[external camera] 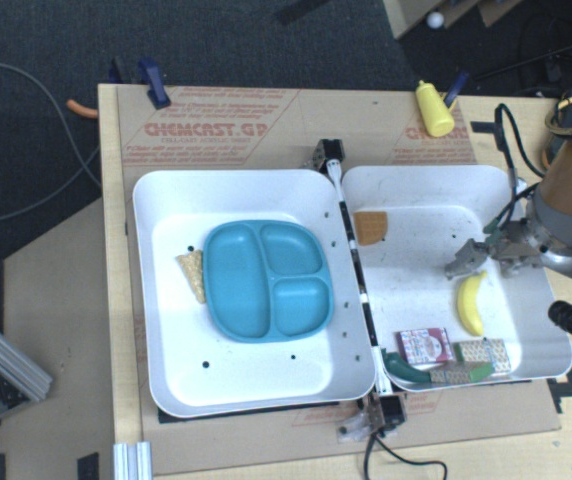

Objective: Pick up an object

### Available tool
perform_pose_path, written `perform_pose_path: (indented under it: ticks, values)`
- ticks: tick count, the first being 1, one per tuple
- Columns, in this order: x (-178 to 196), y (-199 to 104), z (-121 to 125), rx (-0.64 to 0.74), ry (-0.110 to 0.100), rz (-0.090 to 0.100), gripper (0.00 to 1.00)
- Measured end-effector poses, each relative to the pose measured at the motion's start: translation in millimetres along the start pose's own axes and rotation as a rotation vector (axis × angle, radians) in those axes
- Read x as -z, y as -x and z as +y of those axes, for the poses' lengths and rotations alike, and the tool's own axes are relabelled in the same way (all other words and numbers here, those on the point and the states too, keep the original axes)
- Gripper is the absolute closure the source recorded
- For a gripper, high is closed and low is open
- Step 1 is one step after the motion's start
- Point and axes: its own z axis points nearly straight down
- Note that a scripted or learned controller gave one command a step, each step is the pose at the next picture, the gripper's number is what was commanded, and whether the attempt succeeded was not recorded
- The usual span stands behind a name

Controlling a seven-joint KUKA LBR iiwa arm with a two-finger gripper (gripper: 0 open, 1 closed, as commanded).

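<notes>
Banana (pixel 471 304): yellow, lies in right bin (pixel 406 183), right-centre, just below gripper.
Gripper (pixel 478 255): over right bin, fingers spread apart, nothing betw. them.
Near items: brown piece (pixel 370 228) upper left of bin; pink box (pixel 424 346), patterned packet (pixel 476 358), green item (pixel 404 373) along front edge.
Left bin (pixel 166 203): blue divided plate (pixel 266 278), cracker (pixel 193 271) touching its left side.
</notes>
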Motion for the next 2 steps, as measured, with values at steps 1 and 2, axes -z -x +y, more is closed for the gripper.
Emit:
perform_pose_path:
  ticks: [1, 2]
  values:
    - [-58.0, -27.5, -24.4, 0.001, 0.002, 0.001, 0.0]
    - [-47.8, -27.4, -23.8, 0.0, 0.004, 0.001, 1.0]
